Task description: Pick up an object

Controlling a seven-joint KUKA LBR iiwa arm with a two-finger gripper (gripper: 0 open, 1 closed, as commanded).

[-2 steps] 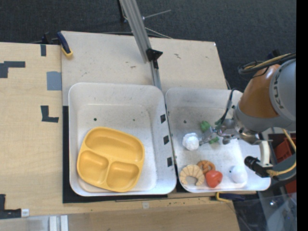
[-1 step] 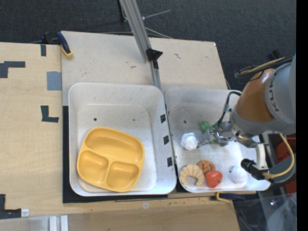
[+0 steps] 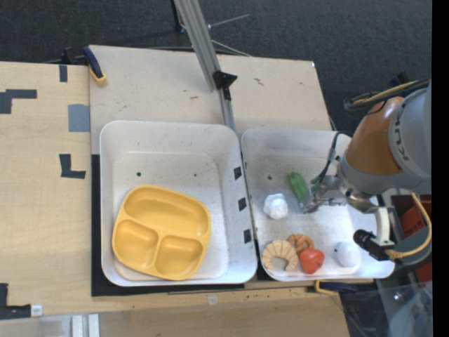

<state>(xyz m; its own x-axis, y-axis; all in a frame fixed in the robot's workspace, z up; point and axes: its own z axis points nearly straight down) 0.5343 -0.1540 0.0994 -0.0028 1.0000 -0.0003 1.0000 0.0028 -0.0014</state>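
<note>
Where the arm reaches into the right bin [image 3: 256,146], gripper [image 3: 309,203] sits low beside the green object [image 3: 299,186]; finger spread cannot be told.

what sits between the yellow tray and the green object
In the camera view, between the yellow tray and the green object lie the two bins' adjoining walls, then bare bin floor and a white ball.

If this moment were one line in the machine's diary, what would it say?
task: pick up an object | gripper: low in right bin, beside green object | nothing seen held | left bin: yellow divided tray
</note>
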